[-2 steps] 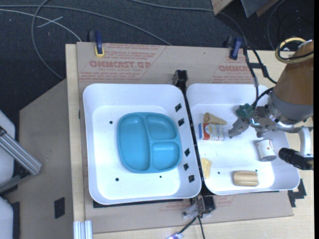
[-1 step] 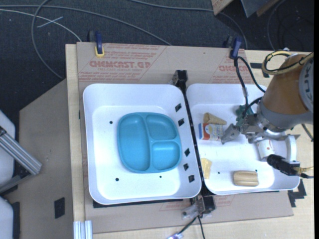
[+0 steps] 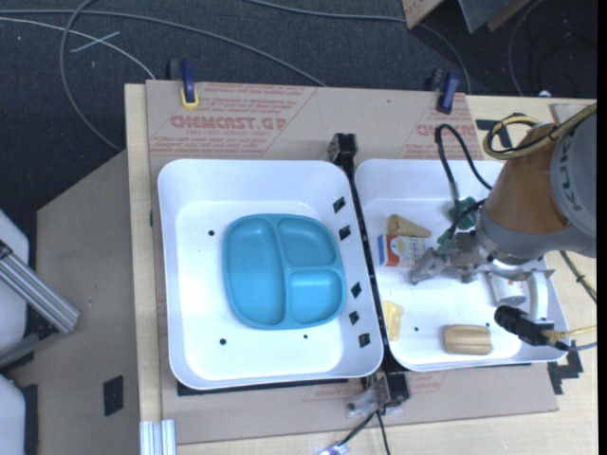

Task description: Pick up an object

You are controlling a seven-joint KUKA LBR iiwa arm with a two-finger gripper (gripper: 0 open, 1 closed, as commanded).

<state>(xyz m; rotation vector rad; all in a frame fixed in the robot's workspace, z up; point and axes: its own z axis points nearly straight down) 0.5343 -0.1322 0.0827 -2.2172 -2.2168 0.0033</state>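
1. Pincer (image 3: 432,265) of mine hung low in the right white bin (image 3: 417,354), grey metal fingers pointed toward the divider; whether they were spread or clenched I could not tell from that slanted view, and nothing showed plainly between them.
2. Just beside the fingertips lay the small white packet with red and blue print (image 3: 400,248), and touching its far edge, the tan wedge-shaped piece (image 3: 410,226). Either seemed the likeliest pick, judging by where I hovered.
3. Further out sat the light brown rounded block (image 3: 467,339), near the bin's front wall, and the small yellow piece (image 3: 392,318) close to the divider.
4. Across the divider, in the left white bin (image 3: 190,349), rested the blue plastic plate with three compartments (image 3: 283,269), well apart from me.
5. Risks as I judged them: the packet lay flat and thin, so my fingers might have scraped the floor and closed above it. The wedge crowding it could have been nudged aside or caught along with it. A closing that landed off-centre might have pushed the packet toward the divider wall, where I had little room to follow.
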